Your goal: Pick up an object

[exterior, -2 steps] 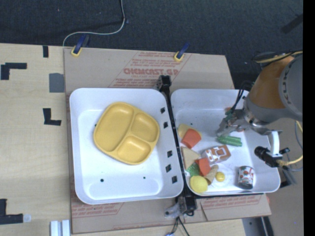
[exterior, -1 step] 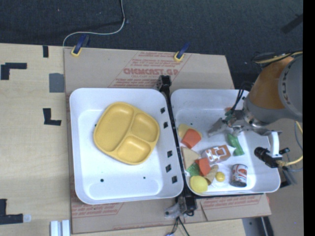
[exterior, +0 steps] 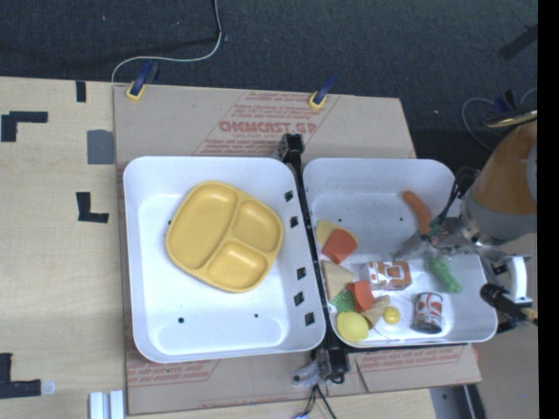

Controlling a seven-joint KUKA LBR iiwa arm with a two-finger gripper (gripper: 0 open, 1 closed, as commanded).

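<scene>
A dark blue carpet (exterior: 367,33) is seen at the top, and a pale wood bench (exterior: 52,260) is lying below it. A brown card sheet (exterior: 253,125) is being held on the bench by two small clamps at its top edge. Two white bins are sitting side by side on the card.

The left bin (exterior: 148,321) is being used by one big thing, a yellow plate (exterior: 225,236) with three parts.

The right bin (exterior: 367,186) is being filled with small things. An orange carrot (exterior: 416,207) is lying near the top right. An orange block (exterior: 339,244) is resting on a pale yellow wedge (exterior: 324,231) near the left wall. A little box (exterior: 389,274) with a red and white label is lying in the middle. A red piece (exterior: 361,293) and a green bit (exterior: 344,302) are packed together below the block. A yellow lemon (exterior: 353,326) is sitting at the bottom edge, with a small yellow ball (exterior: 391,315) just beside it. A can (exterior: 427,312) is lying at the bottom right. A green thing (exterior: 446,276) is lying at a slant near the right wall.

The arm (exterior: 511,186) is reaching in from the right. The gripper (exterior: 428,243) is being held low over the right bin, between the carrot and the green thing. Nothing is seen to be gripped by it, and how wide it is set cannot be told.
</scene>
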